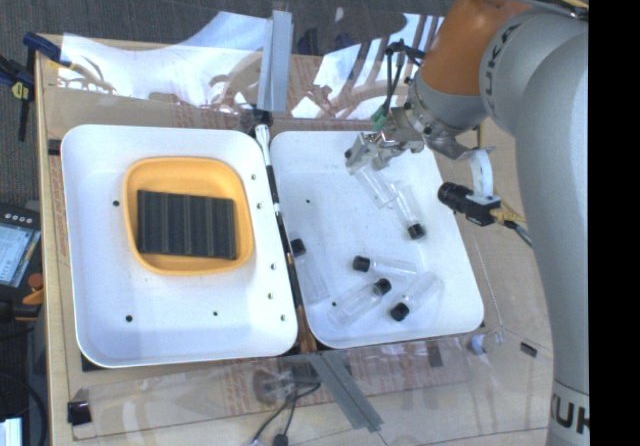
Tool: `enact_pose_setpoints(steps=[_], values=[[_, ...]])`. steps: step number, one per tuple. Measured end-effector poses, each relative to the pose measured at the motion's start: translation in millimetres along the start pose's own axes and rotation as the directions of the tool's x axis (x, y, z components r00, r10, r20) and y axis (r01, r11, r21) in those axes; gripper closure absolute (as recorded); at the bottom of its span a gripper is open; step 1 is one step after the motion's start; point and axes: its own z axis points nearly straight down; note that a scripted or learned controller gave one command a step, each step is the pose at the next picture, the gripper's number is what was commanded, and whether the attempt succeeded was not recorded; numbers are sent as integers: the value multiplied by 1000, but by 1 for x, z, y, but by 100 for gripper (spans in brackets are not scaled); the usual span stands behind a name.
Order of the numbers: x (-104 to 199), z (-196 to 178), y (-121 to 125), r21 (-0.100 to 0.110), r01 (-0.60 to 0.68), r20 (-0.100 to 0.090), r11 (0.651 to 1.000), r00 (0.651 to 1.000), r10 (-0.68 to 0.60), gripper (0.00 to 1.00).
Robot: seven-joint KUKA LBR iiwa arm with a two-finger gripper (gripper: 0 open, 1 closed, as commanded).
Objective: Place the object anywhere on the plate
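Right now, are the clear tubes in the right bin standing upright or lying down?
Lying down. The clear tubes rest on their sides on the floor of the right bin, black caps pointing sideways in different directions.

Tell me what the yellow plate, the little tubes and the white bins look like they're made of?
The yellow plate looks like matte moulded plastic: rounded rim, even colour, a dark ribbed insert at its centre. The little tubes seem to be clear plastic or glass, since the bin shows through them; their black caps look like plastic. The white bins look like smooth moulded plastic with soft rounded corners.
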Motion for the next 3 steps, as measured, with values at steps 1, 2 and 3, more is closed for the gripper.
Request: enact_pose_setpoints(steps=[1, 2, 3], values=[[28, -6, -33, 4, 234, -1, 972, 972, -234, 100], [28, -6, -33, 4, 234, -1, 972, 972, -234, 0], [60, 6, -51, 4, 521, -2, 853, 853, -521, 0]])
